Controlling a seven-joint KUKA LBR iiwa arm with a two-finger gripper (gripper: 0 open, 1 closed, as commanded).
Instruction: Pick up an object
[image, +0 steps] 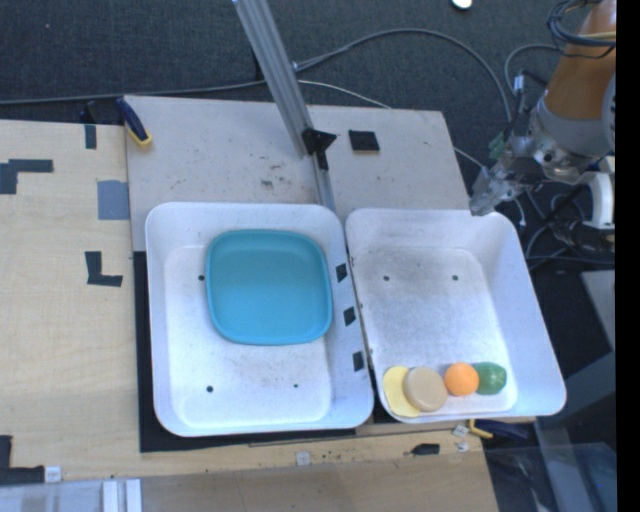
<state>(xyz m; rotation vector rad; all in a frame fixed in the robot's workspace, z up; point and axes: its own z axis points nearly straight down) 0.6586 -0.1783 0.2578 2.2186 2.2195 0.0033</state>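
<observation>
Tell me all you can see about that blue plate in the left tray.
The blue plate is a rounded square in light turquoise, with a raised rim and a flat middle; it looks like smooth plastic. It lies flat and right side up on the floor of the left white bin, toward that bin's far side. Nothing sits on it. The gripper is far off, beyond the right bin's far right corner.

Both bins are white: the left bin and the right bin, which has dark speckling on its floor. A turquoise plate sits in the left one. Down at 5 o'clock in the right bin: pale yellow disc, tan disc, orange ball, green ball.
</observation>
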